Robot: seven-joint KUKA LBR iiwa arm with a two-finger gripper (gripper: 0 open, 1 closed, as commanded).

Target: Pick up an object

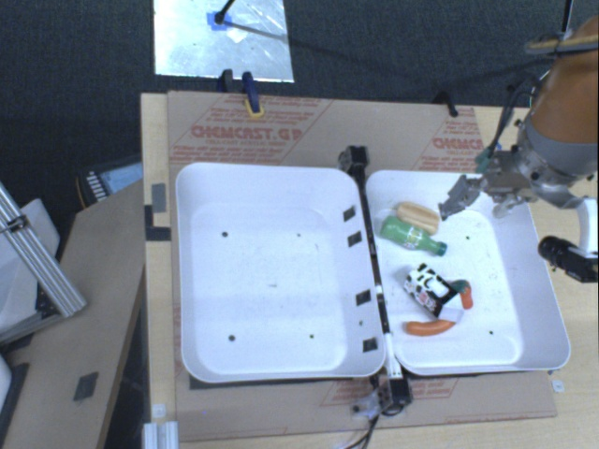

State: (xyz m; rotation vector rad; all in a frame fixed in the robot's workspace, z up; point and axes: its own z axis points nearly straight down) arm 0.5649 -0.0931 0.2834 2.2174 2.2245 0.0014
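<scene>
Looking into the right bin (524, 279), I see the gripper (479, 201) with fingers spread and holding nothing, hovering just beside the toy hot dog (417, 217) and the green bottle (412, 235) lying below it. I'd judge the hot dog light and slightly slick (probably hollow plastic), best pinched across the middle of its bun.

1. hot dog bun (417, 217): tan, lying flat near the back of the right bin (533, 344).
2. green bottle (411, 235): on its side, touching the bun's front.
3. black-and-white cow toy (430, 288): mid-bin.
4. orange sausage (430, 327): curved, just in front of the toy.
</scene>
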